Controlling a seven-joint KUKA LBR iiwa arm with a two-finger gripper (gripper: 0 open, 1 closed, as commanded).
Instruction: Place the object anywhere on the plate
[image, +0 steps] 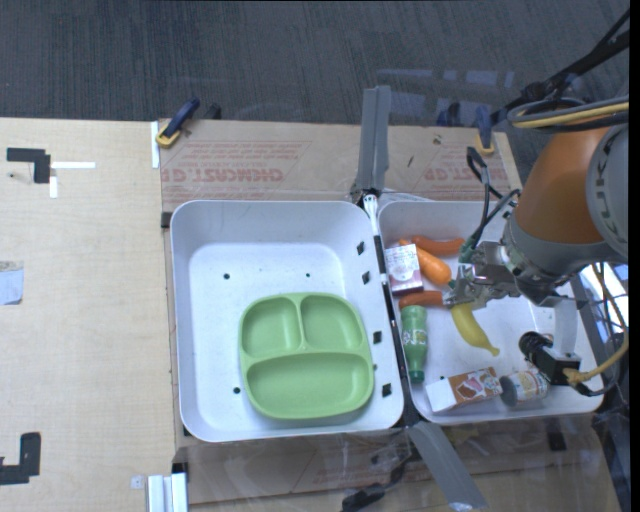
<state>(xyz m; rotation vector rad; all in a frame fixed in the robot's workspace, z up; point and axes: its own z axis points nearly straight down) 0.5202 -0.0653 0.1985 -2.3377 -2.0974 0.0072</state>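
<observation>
1. Banana (474, 329), yellow and curved, lies in the right bin (560, 405), right of centre in the frame.
2. Its upper end is hidden beneath the gripper (462, 291), so whether the gripper is clamped on it or released cannot be told.
3. Its long axis runs from upper left down to lower right.
4. Left of it, the green sectioned plate (305, 354) sits in the left bin (200, 300).

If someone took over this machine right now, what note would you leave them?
Gripper: low in the right bin, at the top end of the banana; whether it grips anything is unclear.
Green plate: in the left bin, nothing on it.
Also in the right bin: carrots, green bottle, small packets.
Done: nothing placed yet.
Left: lift one object, carry it left, set it on the plate.
</observation>
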